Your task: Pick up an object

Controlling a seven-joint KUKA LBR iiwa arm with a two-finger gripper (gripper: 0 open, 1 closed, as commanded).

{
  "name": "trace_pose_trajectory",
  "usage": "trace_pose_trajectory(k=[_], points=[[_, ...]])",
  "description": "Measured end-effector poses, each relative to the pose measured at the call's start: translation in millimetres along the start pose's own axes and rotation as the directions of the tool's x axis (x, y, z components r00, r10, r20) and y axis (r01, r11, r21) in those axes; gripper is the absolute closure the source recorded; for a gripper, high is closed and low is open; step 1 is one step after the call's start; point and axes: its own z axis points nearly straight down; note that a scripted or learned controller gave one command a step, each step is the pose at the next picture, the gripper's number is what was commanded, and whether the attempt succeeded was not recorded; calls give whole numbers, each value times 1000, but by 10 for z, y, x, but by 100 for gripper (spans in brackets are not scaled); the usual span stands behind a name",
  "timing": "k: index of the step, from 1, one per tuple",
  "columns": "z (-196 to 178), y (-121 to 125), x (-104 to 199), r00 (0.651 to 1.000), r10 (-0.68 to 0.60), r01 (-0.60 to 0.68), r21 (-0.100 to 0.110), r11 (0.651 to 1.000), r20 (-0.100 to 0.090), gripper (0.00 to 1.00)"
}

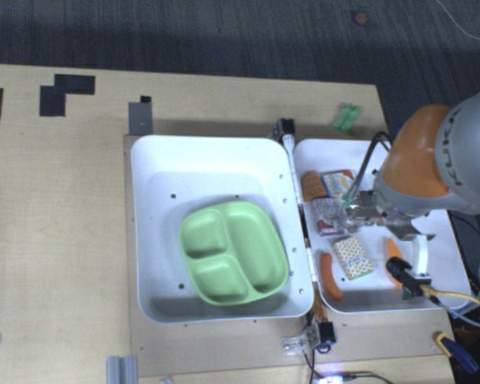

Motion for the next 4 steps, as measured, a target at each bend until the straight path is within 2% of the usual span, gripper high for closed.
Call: trace_pose_trajectory(k=[1, 2, 3, 4], points=[[3, -2, 0, 1000, 0, 0, 1, 1000, 0, 0], [-108, 16, 12, 1000, -2, 2, -3, 1000, -1, 100], [-106, 14, 12, 1000, -2, 2, -2, 1000, -1, 0], [-212, 30, 20, 1000, -3, 3, -6, 1000, -2, 100]])
